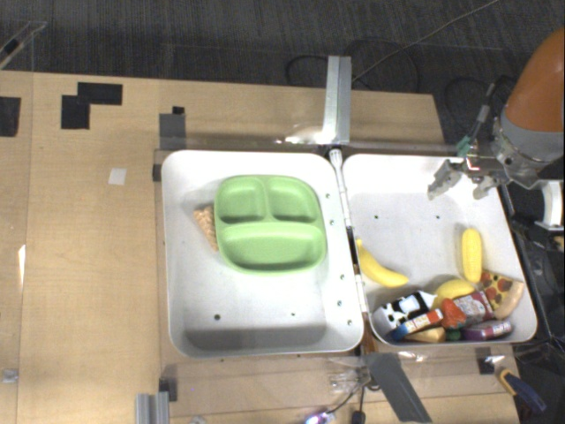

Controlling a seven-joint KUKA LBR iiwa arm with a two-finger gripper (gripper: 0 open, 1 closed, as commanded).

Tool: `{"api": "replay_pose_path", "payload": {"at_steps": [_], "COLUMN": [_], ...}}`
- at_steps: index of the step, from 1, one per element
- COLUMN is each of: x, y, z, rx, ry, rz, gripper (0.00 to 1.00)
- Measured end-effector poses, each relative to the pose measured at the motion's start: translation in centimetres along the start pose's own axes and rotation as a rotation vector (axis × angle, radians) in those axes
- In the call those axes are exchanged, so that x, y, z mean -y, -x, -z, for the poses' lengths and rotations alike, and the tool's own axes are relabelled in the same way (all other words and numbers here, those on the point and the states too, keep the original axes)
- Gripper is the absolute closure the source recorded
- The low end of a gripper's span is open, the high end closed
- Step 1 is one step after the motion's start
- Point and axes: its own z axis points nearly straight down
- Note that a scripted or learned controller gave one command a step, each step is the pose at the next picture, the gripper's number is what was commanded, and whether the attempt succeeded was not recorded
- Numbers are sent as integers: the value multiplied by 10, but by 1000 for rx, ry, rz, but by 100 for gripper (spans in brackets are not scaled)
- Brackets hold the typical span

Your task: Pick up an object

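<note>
My gripper (461, 184) hangs over the back right part of the right bin (397, 210), its two fingers spread apart with nothing between them. Below it in that bin lie a yellow banana (380, 269) by the left wall and a small yellow corn-like piece (472, 253) near the right wall. A heap of small toys (450, 312) fills the front right corner, among them a black-and-white cow figure (408, 306) and a pizza slice (500, 291).
The left bin (194, 316) holds a green divided tray (268, 222) with a tan waffle-like piece (206, 226) tucked under its left edge. A metal post (338, 104) stands behind the wall between the bins. Cables run behind the bench.
</note>
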Motion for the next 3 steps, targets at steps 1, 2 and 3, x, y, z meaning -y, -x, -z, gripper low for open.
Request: {"api": "replay_pose_path", "payload": {"at_steps": [1,2,3], "x": [31,-47,15], "y": [38,-26,-41], "z": [-101,-111,-102], "rx": [0,0,0], "ry": [-3,2,1], "rz": [-78,78,112], "gripper": [0,0,0]}}
